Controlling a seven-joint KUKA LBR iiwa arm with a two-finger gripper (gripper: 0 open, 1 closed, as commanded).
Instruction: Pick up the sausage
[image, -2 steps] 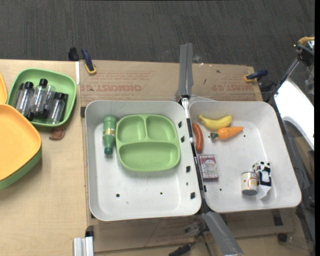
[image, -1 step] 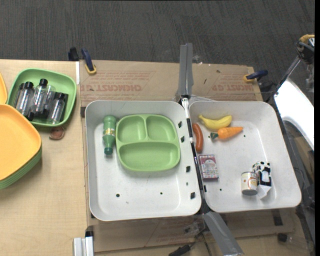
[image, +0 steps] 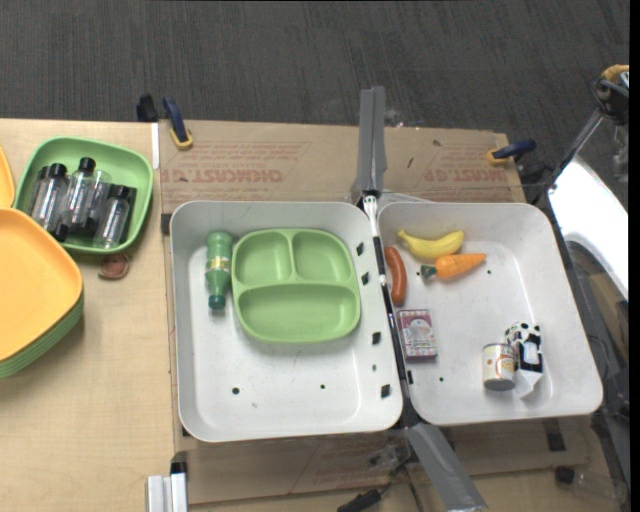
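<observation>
Red print ran along the cardboard sheet (image: 300, 165) beneath the far edges of the two bins, upside down from where I stood; behind the left bin (image: 285, 400) it seemed to read "CHEMCUT", and I would not swear to it. Behind the right bin (image: 480, 400) only a cut-off fragment of the same red lettering showed. The small red box (image: 417, 334) near that bin's left edge carried printing too small to read.

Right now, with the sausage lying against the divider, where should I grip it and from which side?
Probably grip the sausage at its middle, coming straight down, fingers closing across its narrow width. It lies lengthwise along the right bin's left wall, so wall-side clearance looks tight; the banana and carrot sit just right.
</observation>
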